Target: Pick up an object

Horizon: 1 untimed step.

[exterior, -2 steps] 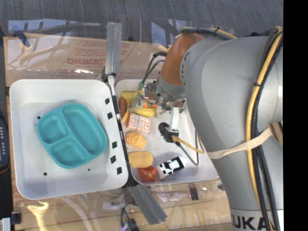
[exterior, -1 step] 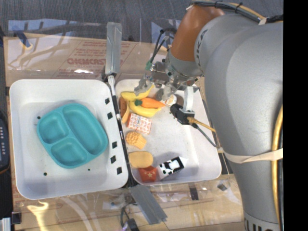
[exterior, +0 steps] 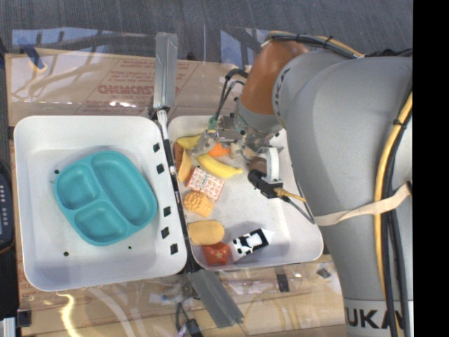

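The hand is hanging low in the right bin, just above the yellow banana (whether spread or pinching cannot be told), with the checkered block lying below the banana.

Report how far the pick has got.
Done: the arm has reached into the right bin, its hand low at the toys in the far corner, by the banana. In hand: nothing visibly held. Left: grasp and lift one. The teal tray sits in the left bin.
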Each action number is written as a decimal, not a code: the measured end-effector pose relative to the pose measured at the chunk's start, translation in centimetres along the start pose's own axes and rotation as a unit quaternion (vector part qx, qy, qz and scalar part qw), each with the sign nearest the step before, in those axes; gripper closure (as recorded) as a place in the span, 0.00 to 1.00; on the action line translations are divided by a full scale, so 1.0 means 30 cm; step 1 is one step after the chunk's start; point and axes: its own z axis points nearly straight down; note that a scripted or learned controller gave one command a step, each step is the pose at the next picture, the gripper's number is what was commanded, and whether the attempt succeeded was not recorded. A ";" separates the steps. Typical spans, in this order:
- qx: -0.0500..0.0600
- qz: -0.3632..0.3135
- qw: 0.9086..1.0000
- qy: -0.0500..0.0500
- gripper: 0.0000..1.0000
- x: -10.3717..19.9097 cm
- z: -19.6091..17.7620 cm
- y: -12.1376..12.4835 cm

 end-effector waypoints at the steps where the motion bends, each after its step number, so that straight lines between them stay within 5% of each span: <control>1: 0.008 -0.005 1.000 0.001 1.00 0.009 -0.011 -0.011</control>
